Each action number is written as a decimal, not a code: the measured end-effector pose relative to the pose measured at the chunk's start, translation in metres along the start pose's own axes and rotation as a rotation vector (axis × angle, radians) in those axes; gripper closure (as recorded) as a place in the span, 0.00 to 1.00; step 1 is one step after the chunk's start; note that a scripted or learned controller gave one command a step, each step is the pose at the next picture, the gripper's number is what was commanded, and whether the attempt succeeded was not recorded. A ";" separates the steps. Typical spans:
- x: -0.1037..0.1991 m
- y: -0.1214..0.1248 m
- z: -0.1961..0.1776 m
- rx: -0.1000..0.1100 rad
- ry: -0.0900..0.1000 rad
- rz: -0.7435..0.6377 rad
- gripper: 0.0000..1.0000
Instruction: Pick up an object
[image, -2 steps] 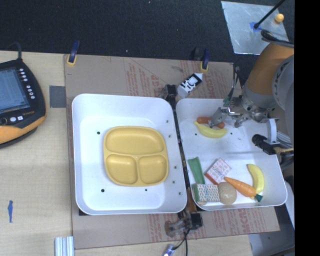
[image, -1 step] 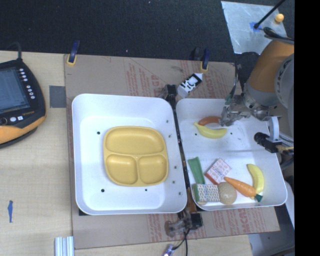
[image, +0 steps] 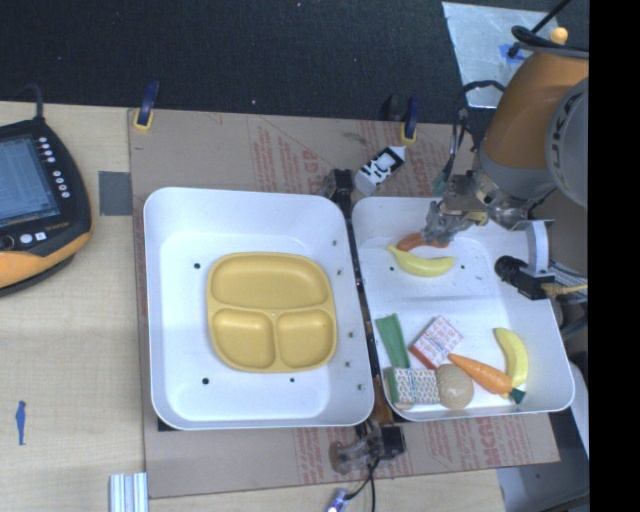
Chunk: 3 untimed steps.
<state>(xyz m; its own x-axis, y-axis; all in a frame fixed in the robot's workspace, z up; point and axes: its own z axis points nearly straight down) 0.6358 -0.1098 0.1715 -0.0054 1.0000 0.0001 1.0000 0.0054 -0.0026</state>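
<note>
Hovering low at the back of the right bin (image: 560, 330), the gripper (image: 440, 228) sits over a small orange-red piece (image: 410, 242) that pokes out just left of the fingertips. Fingers look narrowly spread, tips pointing down; whether they pinch that piece or only touch it I cannot tell — nothing clearly sits between them.

Likely target: either that orange-red piece or the banana (image: 422, 264) lying just in front of and below the fingertips, curved side toward the bin's front. The two are touching or nearly so, which is why the approach is tight: closing on one risks nudging the other.

Rest of the clutter is well away from the fingers, bunched at the bin's front edge: green block (image: 391, 340), red-and-white packet (image: 436, 341), checked pouch (image: 415, 385), tan round item (image: 455, 388), carrot (image: 482, 373), second banana (image: 513, 355). Packed together like that, they're harder picks; the isolated pair at the back is the easier bet.

Left bin (image: 170, 300) holds only a yellow divided tray (image: 272, 310), far left of the fingers — probably the drop side, not in play yet.

Judgement: grasp stage, lift not yet done.
</note>
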 end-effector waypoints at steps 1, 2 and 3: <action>0.000 0.000 0.001 0.002 0.000 0.000 0.00; -0.016 0.021 0.078 -0.001 0.000 0.001 0.00; -0.030 0.021 0.078 -0.003 0.000 0.004 0.00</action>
<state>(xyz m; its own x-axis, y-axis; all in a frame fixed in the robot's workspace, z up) 0.6571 -0.1396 0.0933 -0.0018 1.0000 -0.0003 1.0000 0.0018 0.0004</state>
